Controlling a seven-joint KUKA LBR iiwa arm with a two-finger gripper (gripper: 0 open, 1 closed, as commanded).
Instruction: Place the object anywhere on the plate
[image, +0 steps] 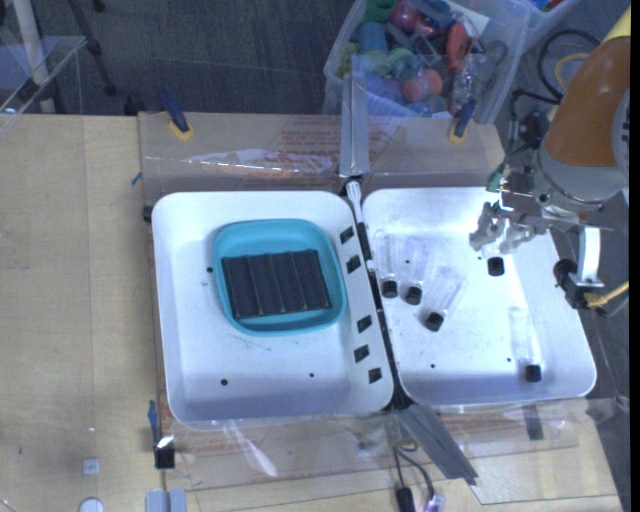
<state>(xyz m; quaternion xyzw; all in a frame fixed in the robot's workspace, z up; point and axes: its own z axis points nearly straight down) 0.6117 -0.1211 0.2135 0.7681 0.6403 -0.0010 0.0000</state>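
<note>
The gripper (497, 238) hung over the right bin (570, 375), and I cannot tell what it held. Clear tubes (440, 296) with black caps lay below it. The blue plate (228, 243) sat in the left bin (180, 300).

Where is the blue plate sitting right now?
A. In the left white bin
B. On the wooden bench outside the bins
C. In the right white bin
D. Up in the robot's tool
A: the blue plate lies flat inside the left white bin, while the tool is over the right white bin.
</note>
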